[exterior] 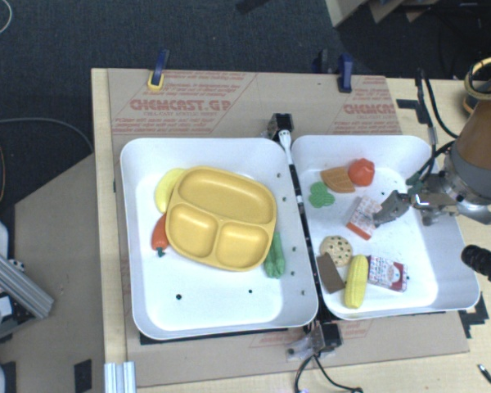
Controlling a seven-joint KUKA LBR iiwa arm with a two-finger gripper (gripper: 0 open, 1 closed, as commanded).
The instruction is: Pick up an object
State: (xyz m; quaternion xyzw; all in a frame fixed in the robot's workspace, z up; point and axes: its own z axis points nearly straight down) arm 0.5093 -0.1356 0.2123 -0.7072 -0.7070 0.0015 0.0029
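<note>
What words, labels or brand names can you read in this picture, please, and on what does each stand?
"CHEMCAST GP", in red, on the brown board behind the left bin.
The same red print, cut off, behind the right bin.
Small red and white packet: print too small to read.
Packet by the pincer: unreadable.

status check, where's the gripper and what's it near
Gripper over right bin, nothing visibly held. Nearest: small packet. Tomato and corn untouched.
</note>
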